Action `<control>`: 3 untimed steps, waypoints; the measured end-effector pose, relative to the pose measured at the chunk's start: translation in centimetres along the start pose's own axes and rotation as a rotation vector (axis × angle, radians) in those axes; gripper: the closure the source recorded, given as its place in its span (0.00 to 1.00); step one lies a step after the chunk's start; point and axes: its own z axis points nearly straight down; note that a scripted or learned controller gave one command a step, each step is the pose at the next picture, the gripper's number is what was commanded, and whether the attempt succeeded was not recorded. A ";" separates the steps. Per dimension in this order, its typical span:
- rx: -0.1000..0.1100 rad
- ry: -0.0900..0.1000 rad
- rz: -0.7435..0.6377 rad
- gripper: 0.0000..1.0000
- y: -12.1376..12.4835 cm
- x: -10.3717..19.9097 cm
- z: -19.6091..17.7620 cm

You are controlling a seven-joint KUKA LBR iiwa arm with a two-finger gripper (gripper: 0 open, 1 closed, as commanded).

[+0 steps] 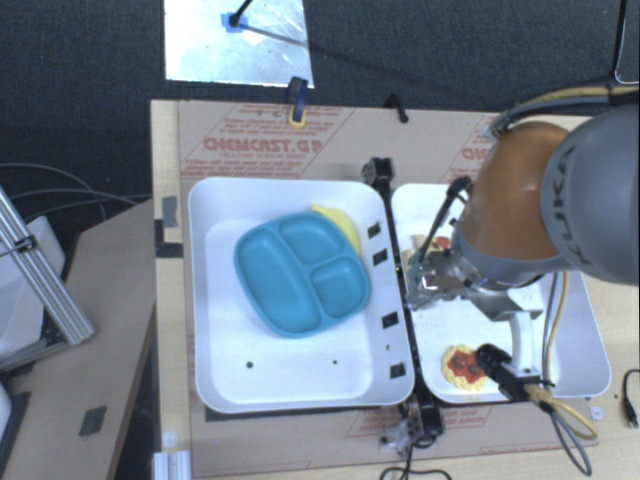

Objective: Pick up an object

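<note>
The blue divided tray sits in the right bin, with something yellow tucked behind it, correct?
Not quite: the camera view shows the blue divided tray in the left bin, not the right one. The yellow thing is indeed tucked behind it.

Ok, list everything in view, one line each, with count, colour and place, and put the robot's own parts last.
bins: two, white, side by side on the bench.
divided plate: one, blue, three compartments, middle of the left bin.
yellow object: one, yellow, tucked under the plate's far edge, left bin; looks like a banana.
small toy: one, red and yellow, near edge of the right bin.
reflective sheet: one, silver, on the dark floor beyond the bench.
arm: one, grey with orange band, over the right bin.
gripper: one, low at the right bin's left side.
</note>
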 end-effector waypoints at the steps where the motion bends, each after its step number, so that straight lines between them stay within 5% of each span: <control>1: -0.001 0.000 0.002 1.00 0.7 6.0 -5.3; 2: 0.002 0.000 0.005 1.00 0.1 7.0 -5.3; 3: 0.002 0.000 0.005 1.00 0.1 13.1 -4.1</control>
